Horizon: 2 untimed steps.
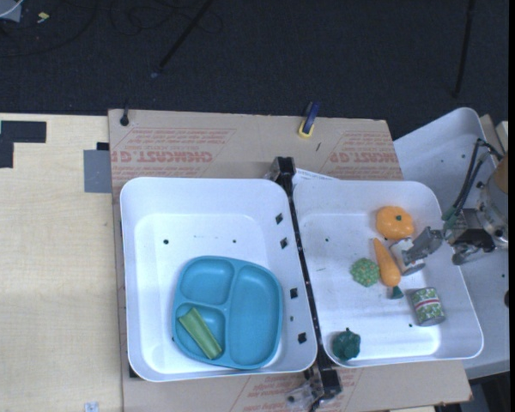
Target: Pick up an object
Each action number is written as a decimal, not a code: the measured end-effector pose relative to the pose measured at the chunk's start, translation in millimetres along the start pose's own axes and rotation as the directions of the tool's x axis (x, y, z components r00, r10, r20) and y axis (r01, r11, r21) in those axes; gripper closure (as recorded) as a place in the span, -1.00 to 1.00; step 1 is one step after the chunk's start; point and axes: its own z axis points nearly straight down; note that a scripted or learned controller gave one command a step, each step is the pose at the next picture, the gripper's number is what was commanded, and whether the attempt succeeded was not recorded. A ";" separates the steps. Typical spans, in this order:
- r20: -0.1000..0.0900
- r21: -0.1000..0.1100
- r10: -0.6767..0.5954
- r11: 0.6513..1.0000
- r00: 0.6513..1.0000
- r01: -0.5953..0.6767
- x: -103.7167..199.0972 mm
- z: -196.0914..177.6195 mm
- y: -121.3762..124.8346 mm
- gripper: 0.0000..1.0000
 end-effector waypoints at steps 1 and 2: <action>0.003 -0.012 -0.002 1.000 1.000 0.002 -0.3 -6.4 2.1 -1.00; 0.001 -0.008 -0.004 1.000 1.000 0.004 7.1 46.6 11.5 -1.00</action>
